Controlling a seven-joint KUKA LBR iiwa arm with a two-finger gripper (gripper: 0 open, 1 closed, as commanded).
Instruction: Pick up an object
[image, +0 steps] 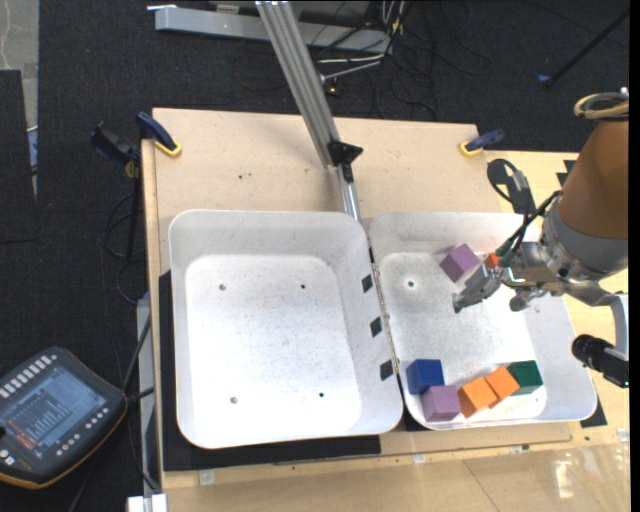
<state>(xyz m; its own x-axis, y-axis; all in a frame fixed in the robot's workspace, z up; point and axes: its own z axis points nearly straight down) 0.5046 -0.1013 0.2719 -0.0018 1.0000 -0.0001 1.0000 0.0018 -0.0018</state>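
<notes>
While our gripper (478, 290) hangs right of centre, whether it is clenched we cannot tell; a purple cube (459, 262) sits just upper-left of it in the right bin (570, 400).

We see the arm (600, 200) cut off at the right edge; the gripper (478, 290) fingertips blur together; the pendant (50, 415) runs off left.
</notes>
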